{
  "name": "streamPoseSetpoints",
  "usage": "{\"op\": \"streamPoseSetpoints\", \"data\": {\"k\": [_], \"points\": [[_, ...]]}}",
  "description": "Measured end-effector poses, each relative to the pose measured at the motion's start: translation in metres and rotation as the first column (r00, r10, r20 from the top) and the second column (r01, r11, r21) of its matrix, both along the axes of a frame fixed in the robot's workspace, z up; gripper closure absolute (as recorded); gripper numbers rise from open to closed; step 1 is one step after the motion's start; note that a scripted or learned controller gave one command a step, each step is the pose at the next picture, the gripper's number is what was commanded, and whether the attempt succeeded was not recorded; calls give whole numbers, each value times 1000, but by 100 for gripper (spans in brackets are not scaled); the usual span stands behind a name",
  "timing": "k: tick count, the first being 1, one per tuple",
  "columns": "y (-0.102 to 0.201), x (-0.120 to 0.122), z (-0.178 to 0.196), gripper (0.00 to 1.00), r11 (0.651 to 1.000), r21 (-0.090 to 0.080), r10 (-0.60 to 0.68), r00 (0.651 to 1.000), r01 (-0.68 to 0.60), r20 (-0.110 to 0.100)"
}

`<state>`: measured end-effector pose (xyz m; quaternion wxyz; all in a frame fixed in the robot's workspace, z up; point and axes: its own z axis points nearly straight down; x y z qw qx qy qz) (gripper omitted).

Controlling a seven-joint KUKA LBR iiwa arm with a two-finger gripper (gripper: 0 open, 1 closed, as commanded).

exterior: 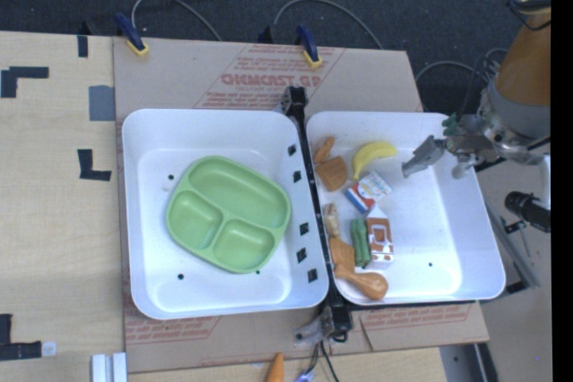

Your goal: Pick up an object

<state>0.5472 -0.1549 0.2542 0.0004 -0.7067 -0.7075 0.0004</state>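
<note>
The right bin (466,237) holds several toy food pieces along its left side: a yellow banana (372,156), an orange bread slice (332,174), a small white carton (368,191), a green pod (360,243), a brown-and-white box (380,239) and an orange drumstick (363,280). My gripper (440,164) hangs over the bin's upper right part, to the right of the banana and apart from it. Its fingers (419,159) are spread open with only the white bin floor between them.
The left bin (143,192) carries a green divided plate (227,214). A black clip strip (309,210) runs along the wall between the bins. Cardboard lies under both bins, held by blue clamps (309,46) at the back. The arm's orange band (526,58) stands at the right.
</note>
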Motion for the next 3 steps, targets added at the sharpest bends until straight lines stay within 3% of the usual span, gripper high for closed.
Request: {"op": "streamPoseSetpoints", "data": {"k": [1, 2, 3], "points": [[47, -29, -92, 0, 1000, 1, 0, 1000, 0, -2], [48, -40, -158, 0, 1000, 1, 0, 1000, 0, -3], [49, -40, -149, 100, 1000, 2, 0, 1000, 0, -4]]}}
